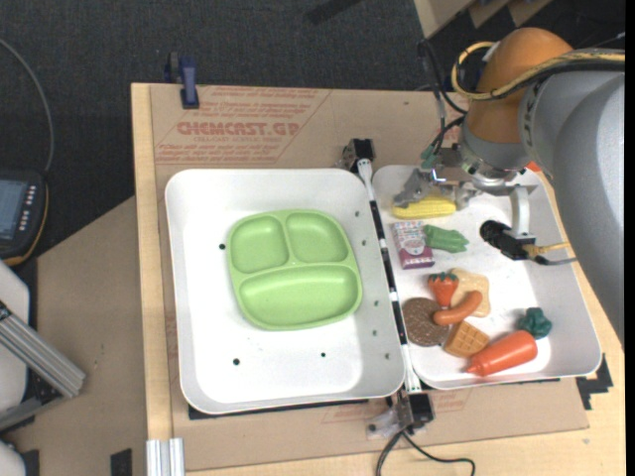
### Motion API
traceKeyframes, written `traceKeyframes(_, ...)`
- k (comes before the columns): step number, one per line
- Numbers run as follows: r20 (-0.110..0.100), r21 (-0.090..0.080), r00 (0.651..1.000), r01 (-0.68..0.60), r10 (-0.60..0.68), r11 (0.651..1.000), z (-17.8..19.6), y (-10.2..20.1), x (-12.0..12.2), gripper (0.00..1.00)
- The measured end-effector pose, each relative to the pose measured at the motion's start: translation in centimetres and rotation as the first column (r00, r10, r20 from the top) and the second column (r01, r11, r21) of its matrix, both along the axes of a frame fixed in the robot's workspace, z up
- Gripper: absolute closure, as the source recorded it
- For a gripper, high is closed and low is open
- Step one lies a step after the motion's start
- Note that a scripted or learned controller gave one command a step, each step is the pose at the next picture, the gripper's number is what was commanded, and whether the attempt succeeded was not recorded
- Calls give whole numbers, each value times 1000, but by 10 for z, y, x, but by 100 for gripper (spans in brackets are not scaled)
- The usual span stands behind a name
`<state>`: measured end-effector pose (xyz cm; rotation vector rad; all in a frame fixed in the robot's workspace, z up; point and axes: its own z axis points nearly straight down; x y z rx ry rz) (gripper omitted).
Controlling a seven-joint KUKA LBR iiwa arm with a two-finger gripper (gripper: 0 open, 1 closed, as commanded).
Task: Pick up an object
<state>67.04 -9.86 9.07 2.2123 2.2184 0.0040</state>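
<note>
Pincer (433,184) low in the right bin (571,360), at the far corner, directly over the yellow toy corn (425,207). Whether the corn is pinched: cannot tell. Step looks like the grasp itself. Next move likely a straight lift, clearing the green pepper (445,237) and the purple packet (412,243) just beside it.

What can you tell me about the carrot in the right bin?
The carrot is a glossy, plastic-looking toy, orange-red, with a dark green stem at its thick end. It lies on its side near the right bin's front corner, tip pointing toward the waffle-patterned piece, which it seems to touch. The gripper is far from it, over the corn.
</note>
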Motion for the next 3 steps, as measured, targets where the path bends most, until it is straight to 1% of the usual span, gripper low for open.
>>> traceKeyframes(1,5,9,1000,2,-2,1000,3,-18,1,0)
traceKeyframes(2,-13,3,1000,10,-10,1000,-5,-77,-100,0)
traceKeyframes(3,-5,3,1000,4,-4,1000,4,-73,-95,100)
